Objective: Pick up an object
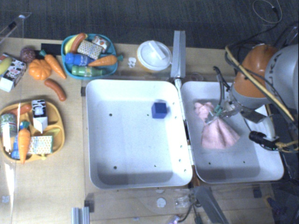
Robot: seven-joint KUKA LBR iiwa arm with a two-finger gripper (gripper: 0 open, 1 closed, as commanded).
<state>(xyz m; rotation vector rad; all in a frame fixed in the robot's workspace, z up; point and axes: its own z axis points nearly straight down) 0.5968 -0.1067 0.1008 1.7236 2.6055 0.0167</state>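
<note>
Pink cloth [217, 130] lay bunched in my right bin [266, 169], gripper [218, 112] pinching its far end; blue cube [160, 109] sat alone in the left bin [121, 148].

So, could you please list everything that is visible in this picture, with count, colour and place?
cube: 1, blue, left bin, upper right part
cloth: 1, pink, right bin, under the gripper
bins: 2, white, side by side on the bench
round lidded tub: 1, white and yellow, behind the left bin
blue bowl: 1, holds toy food, top left
yellow tray: 1, holds toy food, far left
loose toy food: several, mostly orange, top left of bench
gripper: 1, dark, at the cloth's top
arm: 1, grey and orange, right
</note>
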